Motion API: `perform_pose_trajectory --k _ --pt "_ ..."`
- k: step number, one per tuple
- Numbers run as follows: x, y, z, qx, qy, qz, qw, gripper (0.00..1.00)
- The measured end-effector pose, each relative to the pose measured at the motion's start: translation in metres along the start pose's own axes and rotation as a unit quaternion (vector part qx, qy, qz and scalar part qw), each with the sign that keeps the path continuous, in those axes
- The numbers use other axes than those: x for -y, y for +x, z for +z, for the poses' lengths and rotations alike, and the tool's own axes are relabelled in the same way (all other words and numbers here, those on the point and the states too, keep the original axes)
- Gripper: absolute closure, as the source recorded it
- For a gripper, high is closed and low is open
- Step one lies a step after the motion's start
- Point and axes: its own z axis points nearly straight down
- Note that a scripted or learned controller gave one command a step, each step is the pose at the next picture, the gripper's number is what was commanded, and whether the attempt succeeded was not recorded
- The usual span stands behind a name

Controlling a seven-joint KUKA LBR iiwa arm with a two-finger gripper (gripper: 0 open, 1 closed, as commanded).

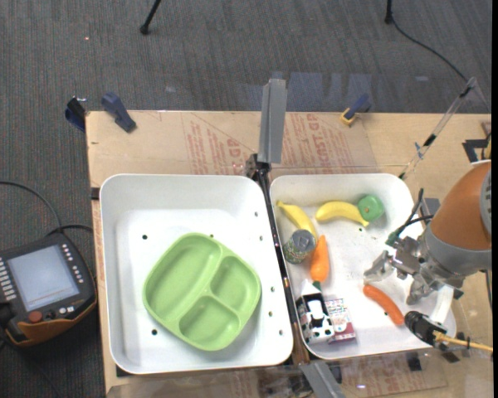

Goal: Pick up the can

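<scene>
A handheld control unit (37, 293) w/ a screen sits on the carpet off the bench's left edge. On the bench, the left bin (124, 206) carries a light-green divided plate (202, 291), three compartments, lying near the bin's center-right. In the right bin (390, 182), the can (300, 245) stands just inside the left wall, about midway along it: a short can seen from above, dull silver top, greenish label round its side. It sits betw. a yellow banana (296, 217) toward the back and an upright-lying orange carrot (319, 259) at its right, close to or touching both. A second banana (341, 212) and a green round item (369, 207) lie near the back edge. A small black-and-white box (316, 317) and a pinkish carton (339, 319) rest at the front-left corner. A second carrot (383, 303) lies toward the front-right. The gripper (396, 265) hangs over the bin's right side, beside that carrot, well apart from the can; whether its fingers are spread or closed can't be made out.
</scene>
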Motion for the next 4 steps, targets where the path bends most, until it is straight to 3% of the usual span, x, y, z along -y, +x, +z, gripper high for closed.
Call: perform_pose_trajectory --k 1,2,3,4 --pt "-0.097 0.065 -0.013 0.002 -0.001 0.027 0.9996 0.00" --pt "-0.091 0.057 -0.001 0.000 -0.001 0.067 0.9977 0.00" --pt "-0.090 0.058 -0.009 0.002 0.002 0.064 0.9979 1.00" --pt "0.001 0.112 -0.059 0.002 -0.001 -0.075 0.9972 1.00"
